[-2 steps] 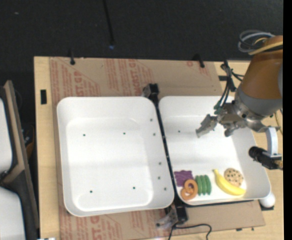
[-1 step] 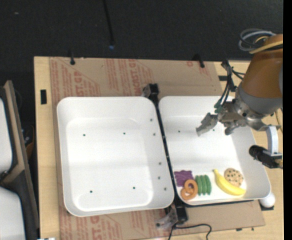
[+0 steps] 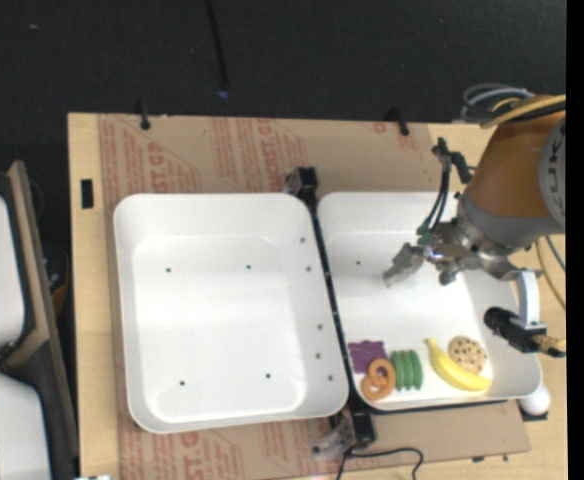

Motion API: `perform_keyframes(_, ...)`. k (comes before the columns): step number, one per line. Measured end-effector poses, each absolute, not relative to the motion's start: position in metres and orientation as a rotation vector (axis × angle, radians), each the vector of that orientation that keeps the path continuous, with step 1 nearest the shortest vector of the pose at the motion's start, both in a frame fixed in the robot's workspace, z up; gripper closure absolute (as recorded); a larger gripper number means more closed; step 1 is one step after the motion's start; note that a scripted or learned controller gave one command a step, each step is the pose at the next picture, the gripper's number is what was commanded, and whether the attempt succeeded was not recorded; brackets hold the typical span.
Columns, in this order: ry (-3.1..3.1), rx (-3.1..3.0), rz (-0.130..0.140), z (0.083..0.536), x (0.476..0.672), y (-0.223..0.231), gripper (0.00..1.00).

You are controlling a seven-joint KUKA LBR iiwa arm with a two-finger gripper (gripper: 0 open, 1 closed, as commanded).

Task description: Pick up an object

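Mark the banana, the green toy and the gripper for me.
banana (image 3: 454,370), camera view, middle of its yellow body.
green toy (image 3: 407,368), camera view, its centre.
gripper (image 3: 424,265), camera view, midway between the fingertips.

KUKA iiwa arm (image 3: 517,183): external appearance

The upper visible segment is a rounded orange-brown band carrying part of a dark printed marking at its right side. Below it sits a grey, rounded wrist housing. Thin dark cables run down the left flank of the arm, and pale looped cables show above the orange band. The gripper (image 3: 424,265) is a compact grey metal assembly with small blue-green highlights near its centre; one grey finger (image 3: 402,264) projects to the left.
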State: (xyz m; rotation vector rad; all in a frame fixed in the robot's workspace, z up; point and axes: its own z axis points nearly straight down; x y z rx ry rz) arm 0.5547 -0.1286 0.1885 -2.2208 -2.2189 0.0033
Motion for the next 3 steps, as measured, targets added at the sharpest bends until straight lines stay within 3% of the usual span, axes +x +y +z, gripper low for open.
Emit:
perform_keyframes(2,-2.219,-2.221,0.003,0.099,0.553,-0.123,0.00)
perform_keyframes(3,-2.219,-2.225,-0.002,0.111,0.554,-0.124,1.00)
